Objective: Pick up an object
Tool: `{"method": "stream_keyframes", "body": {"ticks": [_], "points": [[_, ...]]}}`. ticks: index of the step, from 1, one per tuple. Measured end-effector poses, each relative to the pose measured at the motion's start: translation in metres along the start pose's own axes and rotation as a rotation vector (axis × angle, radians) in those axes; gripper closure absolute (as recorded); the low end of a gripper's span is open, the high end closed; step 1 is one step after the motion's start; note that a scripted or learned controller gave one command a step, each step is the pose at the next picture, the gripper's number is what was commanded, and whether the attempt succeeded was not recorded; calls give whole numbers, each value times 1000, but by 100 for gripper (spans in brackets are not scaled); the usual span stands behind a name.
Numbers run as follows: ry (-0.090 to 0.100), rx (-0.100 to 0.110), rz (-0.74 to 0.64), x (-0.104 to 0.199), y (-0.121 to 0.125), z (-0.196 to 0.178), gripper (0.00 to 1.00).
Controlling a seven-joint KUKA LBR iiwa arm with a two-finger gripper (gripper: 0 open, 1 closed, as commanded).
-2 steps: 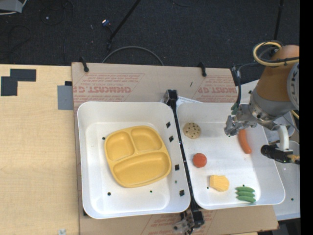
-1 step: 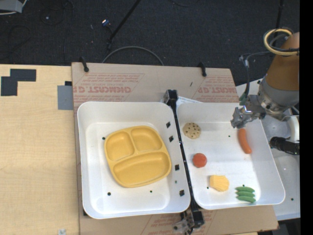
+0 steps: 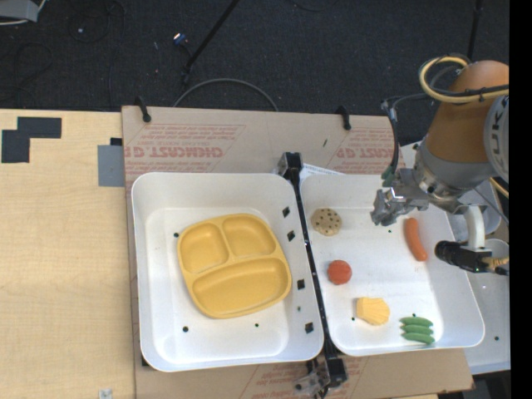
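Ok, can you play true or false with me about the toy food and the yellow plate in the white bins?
1. The yellow divided plate lies in the left bin. True.
2. The cookie sits on the yellow plate. False: it lies in the right bin, near the divider.
3. The carrot lies just right of the gripper. True.
4. The green pea pods are in the far corner of the right bin. False: they lie near its front right corner, beside the yellow cheese piece.
5. The red tomato is stacked on top of the cookie. False: it lies apart from it, closer to the front.
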State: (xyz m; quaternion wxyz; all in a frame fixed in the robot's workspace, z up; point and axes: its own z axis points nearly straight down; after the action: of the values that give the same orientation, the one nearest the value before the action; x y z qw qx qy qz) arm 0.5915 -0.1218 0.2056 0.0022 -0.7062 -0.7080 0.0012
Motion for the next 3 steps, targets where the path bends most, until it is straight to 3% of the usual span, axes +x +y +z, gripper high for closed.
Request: {"method": "stream_keyframes", "body": {"ticks": [1, 3], "points": [[0, 0, 0, 41, -9, -4, 100], [-1, 0, 0, 151, -36, -25, 100]]}}
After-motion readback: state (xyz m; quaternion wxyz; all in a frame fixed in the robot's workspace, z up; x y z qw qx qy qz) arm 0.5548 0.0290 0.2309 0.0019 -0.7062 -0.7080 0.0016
